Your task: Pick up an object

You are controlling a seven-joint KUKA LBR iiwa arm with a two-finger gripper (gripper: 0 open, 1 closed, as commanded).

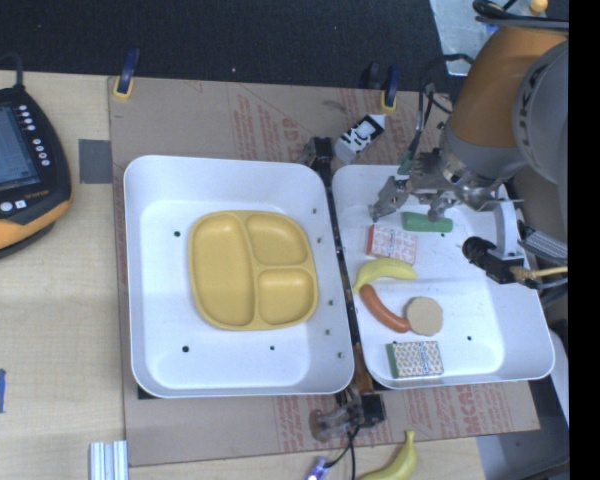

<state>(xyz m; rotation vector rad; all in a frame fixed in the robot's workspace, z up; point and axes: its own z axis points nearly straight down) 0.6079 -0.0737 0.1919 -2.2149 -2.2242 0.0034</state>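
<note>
While the gripper hangs over the right bin at its 12 o'clock rim, whether it is open or closed cannot be told; a green block lies just beneath, with bare floor at 3 o'clock.

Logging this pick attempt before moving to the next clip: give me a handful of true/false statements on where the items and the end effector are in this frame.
1. The yellow divided plate lies in the left bin. True.
2. The hot dog sits on the yellow plate. False: it lies in the right bin, just below the banana.
3. The end effector is over the right bin's far end, near the green block. True.
4. The round cracker lies outside both bins. False: it is in the right bin, beside the hot dog.
5. A second banana lies on the bench outside the bins, at the near edge. True.
</note>
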